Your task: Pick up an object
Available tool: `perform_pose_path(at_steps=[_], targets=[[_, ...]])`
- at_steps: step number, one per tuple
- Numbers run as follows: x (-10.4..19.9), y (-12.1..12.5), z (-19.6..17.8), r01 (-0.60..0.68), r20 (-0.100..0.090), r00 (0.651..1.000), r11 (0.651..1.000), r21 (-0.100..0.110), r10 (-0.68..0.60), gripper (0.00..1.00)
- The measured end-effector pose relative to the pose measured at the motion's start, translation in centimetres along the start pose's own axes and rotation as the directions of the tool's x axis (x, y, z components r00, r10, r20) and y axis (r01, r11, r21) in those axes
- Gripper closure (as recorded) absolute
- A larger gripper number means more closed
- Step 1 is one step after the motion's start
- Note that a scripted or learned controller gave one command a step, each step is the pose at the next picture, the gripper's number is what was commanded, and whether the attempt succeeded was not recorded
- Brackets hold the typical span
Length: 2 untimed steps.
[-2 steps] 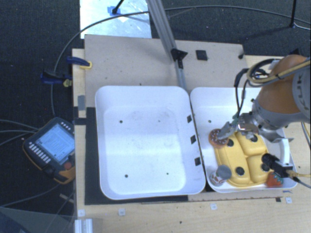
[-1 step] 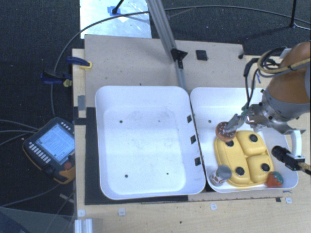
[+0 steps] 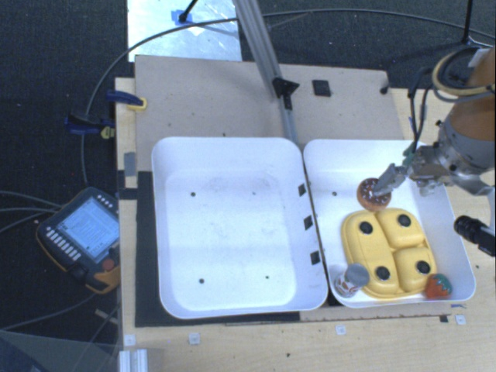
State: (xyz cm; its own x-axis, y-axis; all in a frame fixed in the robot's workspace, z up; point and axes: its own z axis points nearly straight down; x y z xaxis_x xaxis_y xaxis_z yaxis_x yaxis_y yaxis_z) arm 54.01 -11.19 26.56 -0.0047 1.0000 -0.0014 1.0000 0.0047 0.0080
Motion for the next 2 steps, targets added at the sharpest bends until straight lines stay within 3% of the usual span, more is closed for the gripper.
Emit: perform_pose_path(at_steps=[1,2], targets=[[4.5,2.1,0.1,0.005,-0.003,1.0,1.0,0.004,-0.005,1.0],[9.5,2.4,1.2,0.006,-0.003,1.0,1.0,0.006,-0.006,1.0]])
